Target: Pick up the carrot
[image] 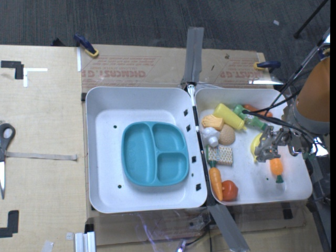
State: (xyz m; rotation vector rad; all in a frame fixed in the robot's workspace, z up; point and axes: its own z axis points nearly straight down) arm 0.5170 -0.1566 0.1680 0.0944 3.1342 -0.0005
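A short orange carrot [276, 167] with a green stem end lies in the right white bin [294, 193], toward its right side. A longer orange carrot-like piece [215, 181] lies by the bin's left wall, touching a red tomato [230, 190]. My gripper [268, 150] hangs just above and to the left of the short carrot, beside a yellow banana-like piece [255, 145]. Nothing shows as held in it.
The right bin also holds a yellow cylinder [229, 115], a green bottle [253, 121], a tan round item [227, 135], a white piece [211, 137] and a checkered cracker [222, 155]. The left bin [100, 140] holds a teal divided plate [156, 153].
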